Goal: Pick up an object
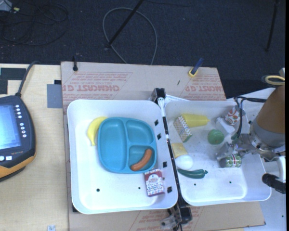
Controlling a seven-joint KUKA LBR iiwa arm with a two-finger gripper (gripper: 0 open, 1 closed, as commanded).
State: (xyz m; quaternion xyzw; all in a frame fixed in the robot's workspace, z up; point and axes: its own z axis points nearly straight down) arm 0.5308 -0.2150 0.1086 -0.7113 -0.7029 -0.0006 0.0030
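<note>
Hand (229,154), its opening unreadable, hovers over a crumpled shiny can (231,160) beside a smooth green ball (215,136).

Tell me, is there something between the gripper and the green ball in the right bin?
Nothing visible does. The gripper is low in the right bin, over a small can-like item, and the green ball lies just up-left of it across bare floor.

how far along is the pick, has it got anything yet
Done: the arm has reached into the right bin, its pincer low among the items near the green ball. In hand: nothing that can be confirmed; the tip is too cluttered to read a grasp. Left: securing an item and lifting it. The blue tray with the sausage sits in the left bin.
</note>
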